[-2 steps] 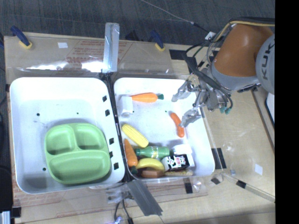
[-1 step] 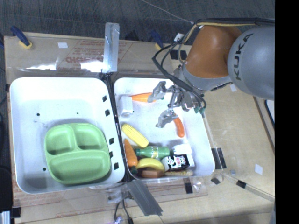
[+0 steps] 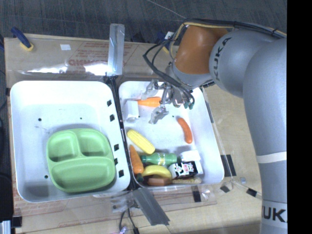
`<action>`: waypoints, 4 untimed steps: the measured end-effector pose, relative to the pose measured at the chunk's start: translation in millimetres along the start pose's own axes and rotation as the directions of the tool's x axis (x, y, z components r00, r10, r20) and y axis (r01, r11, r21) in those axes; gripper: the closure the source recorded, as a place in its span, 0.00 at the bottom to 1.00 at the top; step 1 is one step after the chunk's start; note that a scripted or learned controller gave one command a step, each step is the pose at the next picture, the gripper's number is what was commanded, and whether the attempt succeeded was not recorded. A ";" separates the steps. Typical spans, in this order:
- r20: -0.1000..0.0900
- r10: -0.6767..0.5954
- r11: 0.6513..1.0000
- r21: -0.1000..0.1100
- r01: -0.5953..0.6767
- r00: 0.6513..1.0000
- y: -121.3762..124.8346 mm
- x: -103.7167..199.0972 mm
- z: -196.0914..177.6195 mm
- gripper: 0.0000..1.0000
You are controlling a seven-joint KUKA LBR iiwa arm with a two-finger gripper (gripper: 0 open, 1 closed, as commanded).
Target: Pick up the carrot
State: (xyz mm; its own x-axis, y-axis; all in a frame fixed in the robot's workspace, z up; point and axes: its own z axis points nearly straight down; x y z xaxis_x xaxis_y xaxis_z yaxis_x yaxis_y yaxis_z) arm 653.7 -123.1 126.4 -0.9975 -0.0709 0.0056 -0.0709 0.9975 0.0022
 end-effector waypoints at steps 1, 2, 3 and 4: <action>0.007 -0.013 1.000 0.002 0.013 1.000 22.8 15.8 34.0 0.00; 0.018 -0.015 1.000 0.014 0.014 1.000 16.7 13.3 18.6 1.00; 0.019 -0.057 0.998 0.004 0.057 0.998 93.7 20.3 -72.3 1.00; 0.005 -0.034 0.999 -0.001 0.034 0.999 207.7 36.5 -65.3 1.00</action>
State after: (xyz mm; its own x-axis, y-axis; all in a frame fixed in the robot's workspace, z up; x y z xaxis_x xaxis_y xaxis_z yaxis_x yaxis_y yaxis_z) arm 603.0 81.4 192.3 -0.9945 -0.1050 0.0002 -0.1050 0.9945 0.0038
